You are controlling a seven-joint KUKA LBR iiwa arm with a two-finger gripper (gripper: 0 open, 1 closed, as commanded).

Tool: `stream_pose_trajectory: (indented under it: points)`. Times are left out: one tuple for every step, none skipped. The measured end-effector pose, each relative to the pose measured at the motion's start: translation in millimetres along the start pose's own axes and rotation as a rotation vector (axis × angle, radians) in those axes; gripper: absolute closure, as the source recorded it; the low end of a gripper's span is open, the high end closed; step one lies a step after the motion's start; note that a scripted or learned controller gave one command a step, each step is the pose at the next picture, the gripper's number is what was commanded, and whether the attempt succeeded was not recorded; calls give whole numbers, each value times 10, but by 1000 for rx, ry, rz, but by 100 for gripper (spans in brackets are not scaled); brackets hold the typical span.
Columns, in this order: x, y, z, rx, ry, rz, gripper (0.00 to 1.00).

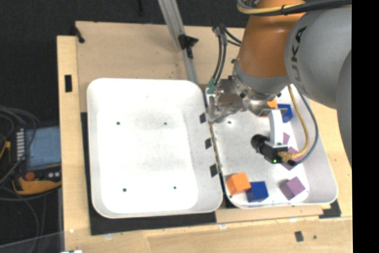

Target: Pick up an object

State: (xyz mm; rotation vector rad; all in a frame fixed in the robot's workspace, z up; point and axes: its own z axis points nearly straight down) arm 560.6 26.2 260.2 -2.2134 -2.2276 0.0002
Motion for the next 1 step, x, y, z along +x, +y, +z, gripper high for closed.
stream_pose_trajectory:
  points:
    - [541, -18, -9, -1, 0, -2, 100]
